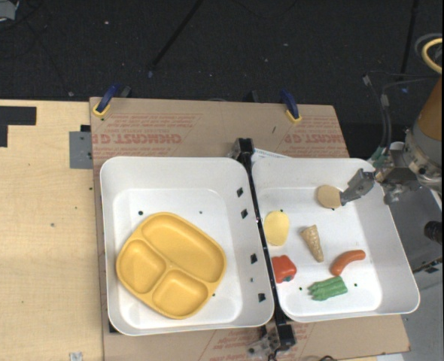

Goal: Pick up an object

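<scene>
gripper (355,189) beside round tan piece (328,196), no clear long axis

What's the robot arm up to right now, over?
Gripper low over right bin, beside tan round piece. Nothing seen held. Path clear.

The left white bin (117,201) holds a yellow divided plate (171,263). Behind that bin lies brown cardboard (207,126), pinned by two blue-and-yellow clamps (107,102) at its far edge. Left of the bin spreads a pale wooden benchtop (34,239).
</scene>
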Controlling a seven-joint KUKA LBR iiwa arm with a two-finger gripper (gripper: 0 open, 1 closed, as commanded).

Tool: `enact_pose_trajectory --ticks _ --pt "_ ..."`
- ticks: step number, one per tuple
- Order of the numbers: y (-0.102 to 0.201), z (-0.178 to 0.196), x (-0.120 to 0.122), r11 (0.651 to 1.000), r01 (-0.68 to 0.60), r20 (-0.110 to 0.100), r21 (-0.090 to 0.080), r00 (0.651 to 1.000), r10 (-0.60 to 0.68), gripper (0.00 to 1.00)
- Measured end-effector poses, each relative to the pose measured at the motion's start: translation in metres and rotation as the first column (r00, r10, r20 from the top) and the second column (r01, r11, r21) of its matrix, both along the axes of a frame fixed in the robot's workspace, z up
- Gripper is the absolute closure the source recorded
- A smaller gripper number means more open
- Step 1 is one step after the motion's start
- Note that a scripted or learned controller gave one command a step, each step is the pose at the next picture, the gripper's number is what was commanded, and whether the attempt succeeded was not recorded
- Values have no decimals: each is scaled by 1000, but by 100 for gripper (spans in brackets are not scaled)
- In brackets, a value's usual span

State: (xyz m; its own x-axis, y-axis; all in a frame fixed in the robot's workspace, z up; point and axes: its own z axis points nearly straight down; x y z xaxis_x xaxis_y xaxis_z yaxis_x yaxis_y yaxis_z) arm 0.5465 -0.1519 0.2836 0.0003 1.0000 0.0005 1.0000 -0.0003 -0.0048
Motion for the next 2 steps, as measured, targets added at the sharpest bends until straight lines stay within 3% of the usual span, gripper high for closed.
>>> enact_pose_trajectory --ticks 1,2 --pt "0 2 1 1000 0 4 -1 1000 0 0" --pt "-9 -51 4 1000 0 -1 0 1000 0 0"
